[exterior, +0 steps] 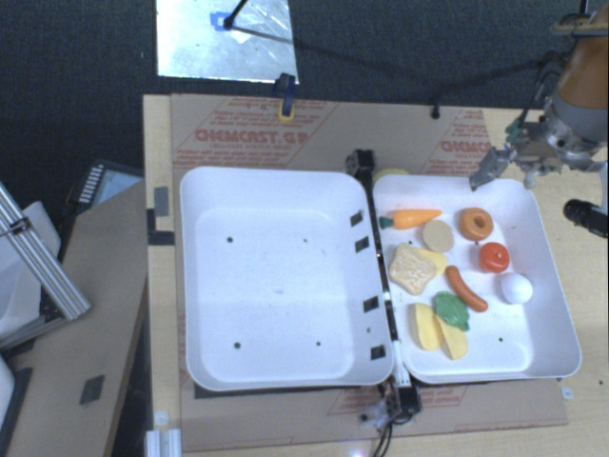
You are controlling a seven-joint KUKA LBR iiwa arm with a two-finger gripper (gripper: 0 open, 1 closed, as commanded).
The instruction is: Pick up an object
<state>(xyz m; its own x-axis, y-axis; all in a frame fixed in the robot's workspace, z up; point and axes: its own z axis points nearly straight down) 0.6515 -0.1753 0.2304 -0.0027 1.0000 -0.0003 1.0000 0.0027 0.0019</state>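
Orange carrot (415, 218) lies beside doughnut (476, 224), tomato (494, 256).

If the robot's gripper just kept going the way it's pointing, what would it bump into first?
Probably the far rim of the right bin. The gripper points down and leftward just above it, and the doughnut lies a little farther in. Depth is hard to judge from this single view.

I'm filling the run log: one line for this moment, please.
phase: approach | gripper: above right bin's far edge, holding nothing | nearest: donut | left bin: untouched
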